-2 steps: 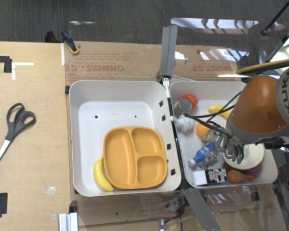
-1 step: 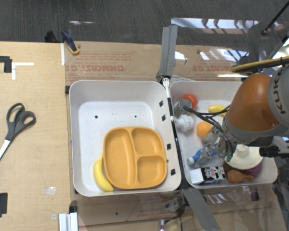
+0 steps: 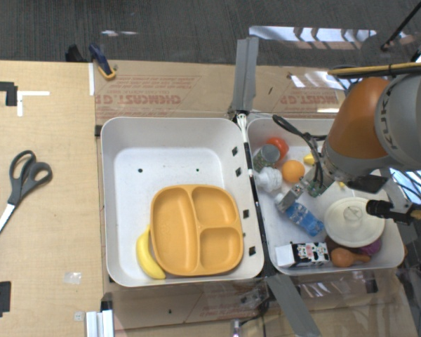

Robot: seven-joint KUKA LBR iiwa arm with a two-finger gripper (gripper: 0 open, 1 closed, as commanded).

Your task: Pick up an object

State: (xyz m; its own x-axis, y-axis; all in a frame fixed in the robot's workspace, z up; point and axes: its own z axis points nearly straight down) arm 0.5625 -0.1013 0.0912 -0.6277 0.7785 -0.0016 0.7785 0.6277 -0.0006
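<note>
My gripper (image 3: 314, 182) is down in the right bin (image 3: 389, 258), beneath my orange wrist band (image 3: 358, 121). My own wrist covers the working end, so whether I am spread, pressed together or pinching anything, I cannot tell.

Just beside the gripper lies an orange ball (image 3: 292, 170), with a small yellow piece (image 3: 309, 159) next to it. Further left, against the bin's dividing wall, are a red-and-grey object (image 3: 272, 151) and a white bulb-like object (image 3: 269, 180). Below the gripper a clear plastic bottle with a blue label (image 3: 303, 218) lies tilted. A white round lidded container (image 3: 351, 218) sits to its right, over something purple (image 3: 368, 246). At the front edge rest a small black-and-white box (image 3: 303, 254) and an orange pear-shaped item (image 3: 345, 257).

The left bin (image 3: 123, 188) holds a yellow-orange divided tray (image 3: 196, 229) with three compartments; a banana (image 3: 147, 257) lies touching the tray's lower-left rim.

Outside the bins, scissors (image 3: 17, 184) lie on the bench (image 3: 49, 258), well apart to the left.
</note>
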